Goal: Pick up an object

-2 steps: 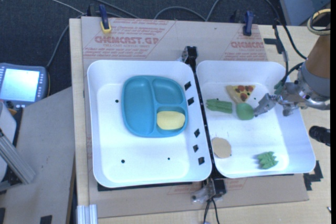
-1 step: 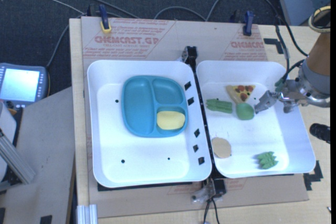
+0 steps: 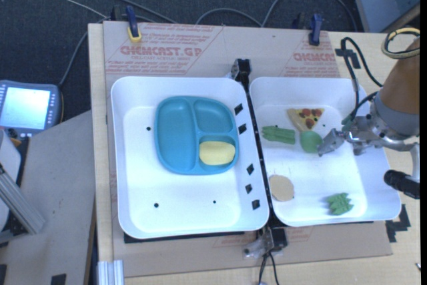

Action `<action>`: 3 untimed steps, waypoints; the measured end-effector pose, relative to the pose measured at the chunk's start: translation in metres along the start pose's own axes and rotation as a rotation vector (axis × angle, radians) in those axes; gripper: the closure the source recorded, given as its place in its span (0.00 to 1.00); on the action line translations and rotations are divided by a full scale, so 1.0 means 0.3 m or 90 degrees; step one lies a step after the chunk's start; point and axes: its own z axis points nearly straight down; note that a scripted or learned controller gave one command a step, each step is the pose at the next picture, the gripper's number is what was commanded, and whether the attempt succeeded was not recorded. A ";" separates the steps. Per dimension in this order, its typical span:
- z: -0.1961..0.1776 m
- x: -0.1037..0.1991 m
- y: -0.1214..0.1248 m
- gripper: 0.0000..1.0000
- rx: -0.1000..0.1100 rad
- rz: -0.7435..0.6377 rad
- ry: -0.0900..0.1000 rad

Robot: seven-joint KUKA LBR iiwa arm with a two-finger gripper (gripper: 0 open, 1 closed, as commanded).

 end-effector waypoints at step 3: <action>0.173 0.025 0.012 1.00 -0.002 0.000 0.000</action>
